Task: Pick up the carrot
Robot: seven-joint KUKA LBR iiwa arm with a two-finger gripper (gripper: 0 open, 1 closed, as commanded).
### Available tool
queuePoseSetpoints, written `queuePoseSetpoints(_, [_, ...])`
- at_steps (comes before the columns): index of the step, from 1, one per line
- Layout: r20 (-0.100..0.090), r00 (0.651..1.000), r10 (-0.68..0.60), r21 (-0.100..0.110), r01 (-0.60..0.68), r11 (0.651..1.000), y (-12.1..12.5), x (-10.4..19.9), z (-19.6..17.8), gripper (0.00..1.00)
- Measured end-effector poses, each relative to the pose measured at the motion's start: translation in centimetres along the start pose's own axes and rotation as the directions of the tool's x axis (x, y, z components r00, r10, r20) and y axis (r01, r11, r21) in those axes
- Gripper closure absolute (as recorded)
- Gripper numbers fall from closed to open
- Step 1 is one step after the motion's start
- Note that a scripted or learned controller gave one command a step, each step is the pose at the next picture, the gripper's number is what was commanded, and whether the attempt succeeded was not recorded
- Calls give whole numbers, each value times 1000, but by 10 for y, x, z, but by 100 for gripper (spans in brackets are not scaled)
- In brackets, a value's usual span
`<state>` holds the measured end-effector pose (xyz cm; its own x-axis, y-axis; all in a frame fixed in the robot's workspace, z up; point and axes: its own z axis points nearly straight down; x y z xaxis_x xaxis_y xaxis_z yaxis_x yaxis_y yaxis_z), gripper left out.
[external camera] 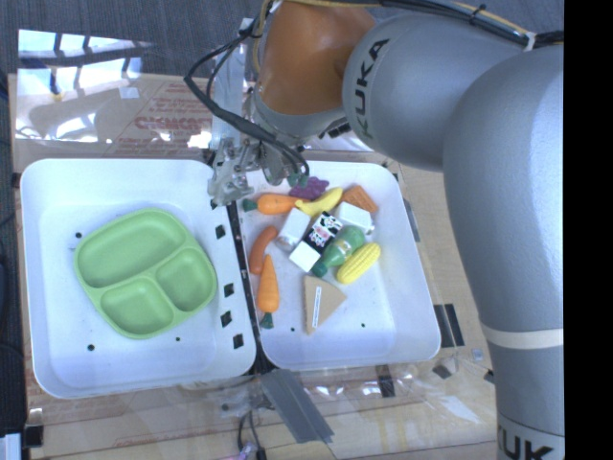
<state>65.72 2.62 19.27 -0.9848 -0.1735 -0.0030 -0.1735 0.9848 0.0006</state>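
Overhead, the claw [228, 182] hung at the far edge of the divide between the two bins, its fingers too blurred and crowded to tell whether they stood apart or together. The carrot [268, 285] lay in the right bin [402, 324] beside the dividing wall, near a wedge of cheese [321, 304] and corn [358, 263]. A green plate [144, 271] sat in the left bin [48, 257].

camera view: overhead, slanted | covers both bins [38, 257] | arm [460, 94] enters right
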Motion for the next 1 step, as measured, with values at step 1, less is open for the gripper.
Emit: queuePoseSetpoints(1, [2, 978, 211, -1, -211, 978, 107, -2, -41, 100])
